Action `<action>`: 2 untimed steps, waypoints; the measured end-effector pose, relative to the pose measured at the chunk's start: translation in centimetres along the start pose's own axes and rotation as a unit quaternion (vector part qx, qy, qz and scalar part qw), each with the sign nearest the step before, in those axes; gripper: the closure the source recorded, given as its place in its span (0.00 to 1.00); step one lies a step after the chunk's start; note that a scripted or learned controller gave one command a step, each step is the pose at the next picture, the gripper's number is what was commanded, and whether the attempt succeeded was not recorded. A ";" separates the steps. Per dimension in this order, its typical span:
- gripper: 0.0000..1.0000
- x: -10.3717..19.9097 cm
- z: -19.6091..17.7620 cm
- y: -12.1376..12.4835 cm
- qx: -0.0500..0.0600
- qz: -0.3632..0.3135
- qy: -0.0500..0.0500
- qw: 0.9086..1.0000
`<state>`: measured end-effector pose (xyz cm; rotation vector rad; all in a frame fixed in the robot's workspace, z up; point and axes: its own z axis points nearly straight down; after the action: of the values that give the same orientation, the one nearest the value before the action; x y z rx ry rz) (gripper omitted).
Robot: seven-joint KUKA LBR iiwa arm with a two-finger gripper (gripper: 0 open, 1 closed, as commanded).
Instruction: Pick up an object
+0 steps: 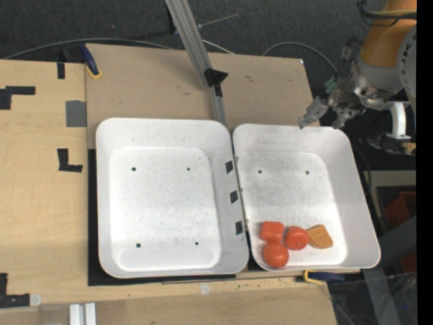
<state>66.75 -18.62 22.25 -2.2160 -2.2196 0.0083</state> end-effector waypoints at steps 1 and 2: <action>0.00 0.7 6.1 -0.7 0.000 0.000 0.000 1.000; 0.00 1.1 12.6 -0.5 0.000 -0.001 0.000 1.000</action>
<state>66.11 -17.48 9.67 -2.2140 -2.2200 0.0086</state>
